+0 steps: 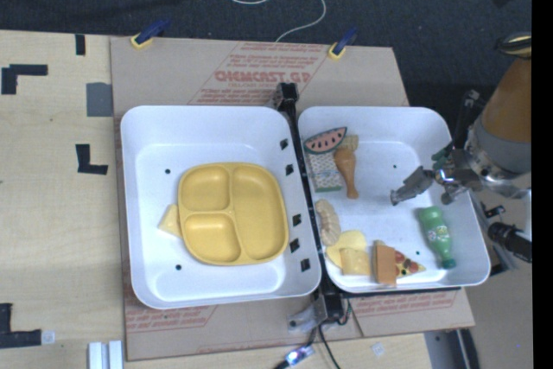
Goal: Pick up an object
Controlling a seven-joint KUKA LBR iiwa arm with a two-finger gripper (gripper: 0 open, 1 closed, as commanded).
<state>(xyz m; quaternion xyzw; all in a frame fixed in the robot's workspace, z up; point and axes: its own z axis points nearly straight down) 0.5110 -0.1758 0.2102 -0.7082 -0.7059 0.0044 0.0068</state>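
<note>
Dark carpet lies beyond the table (52, 143), where a cardboard sheet (259, 73) carries two white bins side by side, probably so that objects can pass from one to the other. Taking the right bin (380, 121) as the landmark: to its left sits the left bin (147, 134), holding a yellow divided plate (233, 213) with a pale wedge (168, 220) tucked under the plate's far edge. Inside the right bin, the toy food crowds its left wall and near rim: a watermelon slice (326, 140), a drumstick (347, 168), cheese pieces (348, 251) and a pizza slice (393, 264). A green bottle (436, 235) lies flat by its right wall. The pincer (421, 186) hangs over the bin's bare middle, just above the bottle, fingers spread wide with nothing between them. I judge the bottle the nearest candidate, since it lies apart from the clutter.
</note>
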